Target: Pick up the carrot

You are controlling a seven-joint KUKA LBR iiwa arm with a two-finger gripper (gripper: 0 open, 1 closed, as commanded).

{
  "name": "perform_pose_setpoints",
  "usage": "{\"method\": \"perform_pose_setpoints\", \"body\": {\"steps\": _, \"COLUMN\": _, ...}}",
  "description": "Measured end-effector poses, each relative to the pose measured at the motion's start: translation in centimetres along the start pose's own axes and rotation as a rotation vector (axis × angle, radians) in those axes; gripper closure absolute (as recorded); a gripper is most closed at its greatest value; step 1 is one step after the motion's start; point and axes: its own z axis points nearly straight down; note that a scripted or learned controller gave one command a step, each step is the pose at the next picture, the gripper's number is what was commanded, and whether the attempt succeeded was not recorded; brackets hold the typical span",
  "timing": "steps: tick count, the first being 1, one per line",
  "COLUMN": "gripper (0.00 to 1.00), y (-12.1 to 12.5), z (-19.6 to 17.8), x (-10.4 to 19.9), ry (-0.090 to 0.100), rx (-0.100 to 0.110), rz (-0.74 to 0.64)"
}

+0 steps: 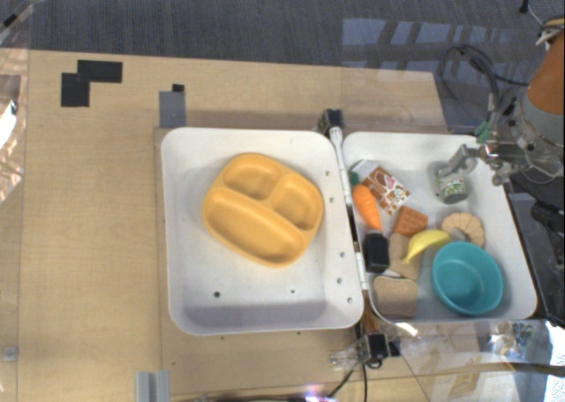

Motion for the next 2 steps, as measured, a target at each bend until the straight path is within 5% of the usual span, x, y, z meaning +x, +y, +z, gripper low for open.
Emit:
{"method": "perform_pose_setpoints", "body": {"steps": 1, "gripper": 0.00, "y": -5.8, "z": 14.1, "x": 1.5, "ry": 0.000, "rx": -0.005, "rz": -0.198}}
{"method": "perform_pose_setpoints", "body": {"steps": 2, "gripper": 0.00, "y": -2.8, "z": 10.5, "x": 7.2, "ry": 0.002, "rx": -0.001, "rz": 0.199}}
